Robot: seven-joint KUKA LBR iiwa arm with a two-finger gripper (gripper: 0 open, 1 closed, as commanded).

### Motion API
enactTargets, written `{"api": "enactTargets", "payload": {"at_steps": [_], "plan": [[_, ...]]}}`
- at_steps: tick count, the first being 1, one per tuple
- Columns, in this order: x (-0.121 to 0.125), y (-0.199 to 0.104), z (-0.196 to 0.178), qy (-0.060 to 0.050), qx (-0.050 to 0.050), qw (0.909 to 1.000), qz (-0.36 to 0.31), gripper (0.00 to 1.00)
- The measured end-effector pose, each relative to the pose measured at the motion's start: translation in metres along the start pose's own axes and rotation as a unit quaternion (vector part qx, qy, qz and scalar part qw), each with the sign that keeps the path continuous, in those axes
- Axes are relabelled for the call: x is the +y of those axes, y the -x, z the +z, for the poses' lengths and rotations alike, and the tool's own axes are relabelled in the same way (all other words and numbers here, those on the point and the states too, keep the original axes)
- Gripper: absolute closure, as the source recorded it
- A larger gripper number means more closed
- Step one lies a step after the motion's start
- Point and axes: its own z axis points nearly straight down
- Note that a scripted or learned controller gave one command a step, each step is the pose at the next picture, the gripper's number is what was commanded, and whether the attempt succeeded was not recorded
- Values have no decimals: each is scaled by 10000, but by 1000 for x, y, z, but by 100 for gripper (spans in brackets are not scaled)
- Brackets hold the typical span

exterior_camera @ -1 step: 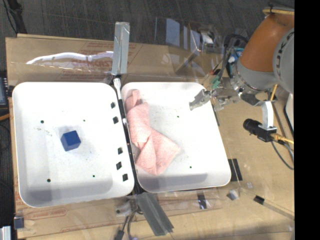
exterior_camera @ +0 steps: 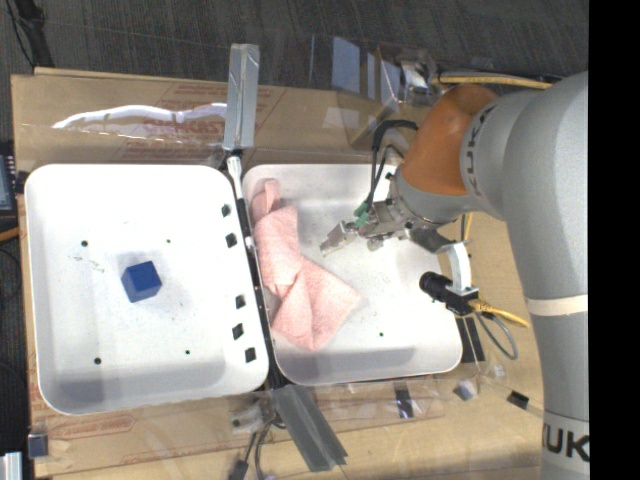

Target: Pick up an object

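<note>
A pink cloth (exterior_camera: 297,280) lies crumpled along the left side of the right bin (exterior_camera: 420,348). A small blue cube (exterior_camera: 142,280) sits in the left bin (exterior_camera: 60,368). My gripper (exterior_camera: 345,234) hangs over the right bin, just right of the cloth's upper part, with the grey arm and orange band behind it to the right. Nothing shows between its fingers, and the slant hides how far apart they stand.
A grey divider bar (exterior_camera: 243,98) runs up between the two bins. Cables and a black connector (exterior_camera: 447,290) trail from the wrist over the right bin's right rim. Cardboard (exterior_camera: 120,98) lies under both bins.
</note>
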Motion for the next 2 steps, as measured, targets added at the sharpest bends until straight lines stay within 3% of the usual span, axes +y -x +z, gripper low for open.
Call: {"api": "enactTargets", "payload": {"at_steps": [1, 2], "plan": [[-16, -71, 30, 14, -3, 9997, -237, 0], [-15, -71, 20, 11, -1, 9997, -250, 100]]}}
